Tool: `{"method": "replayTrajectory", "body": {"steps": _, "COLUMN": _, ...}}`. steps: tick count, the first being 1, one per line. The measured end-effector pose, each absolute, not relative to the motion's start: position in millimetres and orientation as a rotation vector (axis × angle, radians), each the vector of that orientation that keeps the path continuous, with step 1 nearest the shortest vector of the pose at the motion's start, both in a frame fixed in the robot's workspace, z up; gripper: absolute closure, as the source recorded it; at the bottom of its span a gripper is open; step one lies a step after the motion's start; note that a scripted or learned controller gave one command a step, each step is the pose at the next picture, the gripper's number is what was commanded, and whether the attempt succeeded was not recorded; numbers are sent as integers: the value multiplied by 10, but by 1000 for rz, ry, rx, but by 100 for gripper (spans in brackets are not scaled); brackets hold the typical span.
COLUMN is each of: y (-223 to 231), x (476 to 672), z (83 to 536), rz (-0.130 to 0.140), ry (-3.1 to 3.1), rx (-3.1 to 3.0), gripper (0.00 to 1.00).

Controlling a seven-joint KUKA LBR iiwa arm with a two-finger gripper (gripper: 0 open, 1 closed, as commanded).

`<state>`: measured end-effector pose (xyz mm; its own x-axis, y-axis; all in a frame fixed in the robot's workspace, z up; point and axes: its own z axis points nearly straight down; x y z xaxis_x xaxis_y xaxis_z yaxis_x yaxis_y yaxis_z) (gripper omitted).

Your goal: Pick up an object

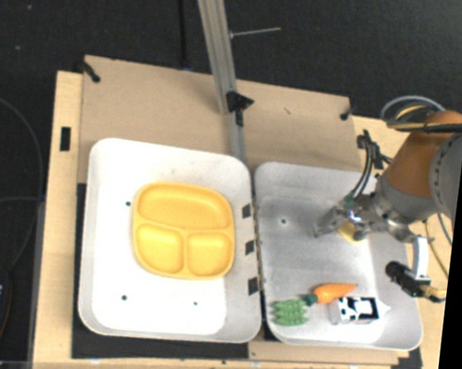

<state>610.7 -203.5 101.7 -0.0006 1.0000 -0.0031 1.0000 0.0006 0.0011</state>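
Carrot (pixel 334 292) lies well nearer you than the gripper (pixel 336 223); finger state unclear, so you risk closing on bare bin (pixel 296 196).

A pale wooden bench (pixel 182 107) carries two shallow white bins side by side. The gripper (pixel 345 224) hangs over the right bin (pixel 296 196); the left bin (pixel 100 230) lies well off to its left (their inner edges nearly touch). A slanted metal post (pixel 219 44) rises from the bench behind both bins.
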Motion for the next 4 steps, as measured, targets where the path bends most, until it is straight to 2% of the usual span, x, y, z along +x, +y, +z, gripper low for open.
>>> {"method": "replayTrajectory", "body": {"steps": 1, "y": -2045, "x": 6120, "z": 1144, "rz": 2, "ry": 2216, "rx": 2217, "gripper": 100}}
{"method": "replayTrajectory", "body": {"steps": 2, "y": -2026, "x": 6140, "z": 1791, "rz": 6, "ry": 2219, "rx": 2213, "gripper": 100}}
{"method": "replayTrajectory", "body": {"steps": 4, "y": -2074, "x": 6231, "z": 2608, "rz": 4, "ry": 2223, "rx": 2212, "gripper": 100}}
